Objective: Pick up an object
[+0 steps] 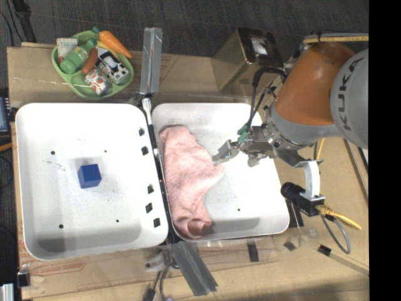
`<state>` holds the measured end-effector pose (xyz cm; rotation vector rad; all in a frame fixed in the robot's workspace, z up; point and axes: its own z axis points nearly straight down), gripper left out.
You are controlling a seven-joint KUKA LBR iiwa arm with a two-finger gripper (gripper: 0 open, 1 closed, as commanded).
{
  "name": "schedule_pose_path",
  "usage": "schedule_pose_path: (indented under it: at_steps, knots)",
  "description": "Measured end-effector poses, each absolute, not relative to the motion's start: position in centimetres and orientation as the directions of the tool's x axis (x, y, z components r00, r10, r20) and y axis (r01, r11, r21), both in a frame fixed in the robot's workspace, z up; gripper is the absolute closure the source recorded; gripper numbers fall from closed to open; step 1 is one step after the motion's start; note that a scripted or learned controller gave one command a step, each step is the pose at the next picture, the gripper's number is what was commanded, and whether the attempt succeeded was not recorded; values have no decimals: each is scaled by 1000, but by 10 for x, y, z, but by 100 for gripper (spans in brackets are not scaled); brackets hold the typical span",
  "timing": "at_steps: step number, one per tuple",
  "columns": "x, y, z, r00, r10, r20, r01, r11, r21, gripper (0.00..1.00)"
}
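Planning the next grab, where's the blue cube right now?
The blue cube sits in the left bin, left of centre, apart from the pink cloth in the right bin.

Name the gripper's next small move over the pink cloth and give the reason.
Probably a short move left and down: the gripper sits at the right edge of the crumpled pink cloth in the right white bin, with no cloth visibly between its fingers.

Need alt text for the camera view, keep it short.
A grey KUKA arm's end effector hovers at the edge of a crumpled pink cloth in the right white bin. A small blue cube sits in the left white bin.
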<state>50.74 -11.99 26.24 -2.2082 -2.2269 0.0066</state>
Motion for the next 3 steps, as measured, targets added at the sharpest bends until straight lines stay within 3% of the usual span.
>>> schedule_pose_path:
  at_steps: [1,2,3]
  knots:
    - [549,-146,109,-92,996,2,996,92,-9,0]
    - [590,-156,91,-147,989,2,989,147,-4,0]
    - [590,-156,99,-152,988,2,988,152,-6,100]
